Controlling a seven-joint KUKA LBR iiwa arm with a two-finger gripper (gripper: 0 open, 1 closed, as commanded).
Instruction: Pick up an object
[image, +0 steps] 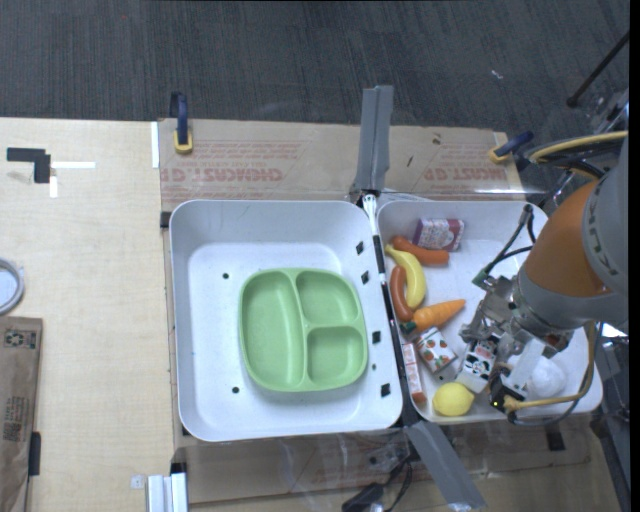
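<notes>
The right bin holds several toy foods. Along its left side lie a yellow banana, a red hot dog and an orange carrot. A second carrot and a pink packet lie at the back. A small strawberry-print carton and a yellow lemon sit near the front. My gripper hangs low over the middle of this bin, right above a black-and-white patterned carton, and hides part of it.
The left bin holds a green divided plate. A grey post rises behind the seam between the bins. The grey and orange arm covers the right bin's far right side, and a white lump lies beneath it.
</notes>
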